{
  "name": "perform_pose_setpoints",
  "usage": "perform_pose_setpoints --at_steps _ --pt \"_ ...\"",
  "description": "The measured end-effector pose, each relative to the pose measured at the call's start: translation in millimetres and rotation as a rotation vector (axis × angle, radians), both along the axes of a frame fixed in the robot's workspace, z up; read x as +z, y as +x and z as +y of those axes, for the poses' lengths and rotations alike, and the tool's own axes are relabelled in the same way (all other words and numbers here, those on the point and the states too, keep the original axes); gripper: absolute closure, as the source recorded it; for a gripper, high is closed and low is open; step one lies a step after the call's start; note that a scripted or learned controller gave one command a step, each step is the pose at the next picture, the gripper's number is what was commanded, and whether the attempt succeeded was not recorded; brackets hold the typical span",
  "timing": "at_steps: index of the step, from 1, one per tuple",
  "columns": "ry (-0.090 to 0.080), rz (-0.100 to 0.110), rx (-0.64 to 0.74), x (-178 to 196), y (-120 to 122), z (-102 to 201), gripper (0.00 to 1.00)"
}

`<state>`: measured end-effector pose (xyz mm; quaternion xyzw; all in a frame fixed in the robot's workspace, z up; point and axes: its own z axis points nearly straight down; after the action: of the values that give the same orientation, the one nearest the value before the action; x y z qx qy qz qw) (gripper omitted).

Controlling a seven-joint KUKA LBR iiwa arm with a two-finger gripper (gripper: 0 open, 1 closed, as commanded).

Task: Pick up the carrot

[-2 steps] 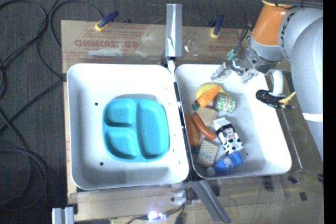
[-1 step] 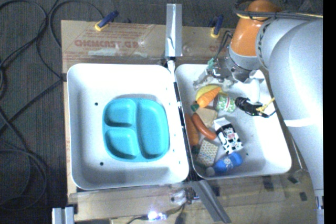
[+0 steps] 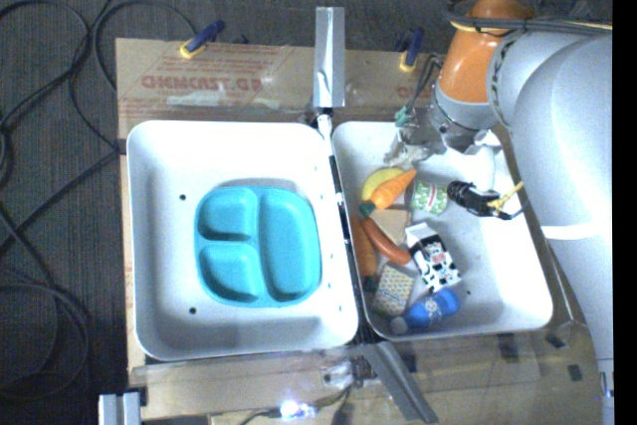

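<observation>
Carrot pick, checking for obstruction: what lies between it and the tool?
Nothing in the camera view: the tool sits just above the carrot.

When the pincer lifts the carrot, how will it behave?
The carrot looks like a stiff toy, so it probably will not bend. Its tapered, rounded shape may slip or roll. It leans on the yellow fruit, which may shift.

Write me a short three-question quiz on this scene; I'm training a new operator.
1. True or false: the blue tray lies in the left bin.
2. Which bin holds the carrot? A) left B) right
3. Fill in: the tool is above the right bin's ____ end.

Key: 1 true; 2 B; 3 far
</observation>
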<state>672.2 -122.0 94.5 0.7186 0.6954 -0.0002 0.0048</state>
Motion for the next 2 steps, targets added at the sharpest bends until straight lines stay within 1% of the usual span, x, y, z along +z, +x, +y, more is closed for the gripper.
perform_pose_setpoints --at_steps 1,2 --pt "0.0 0.0 0.0 0 0 0 0.0" --pt "0.0 -0.003 -0.023 -7 -23 16 0.0"
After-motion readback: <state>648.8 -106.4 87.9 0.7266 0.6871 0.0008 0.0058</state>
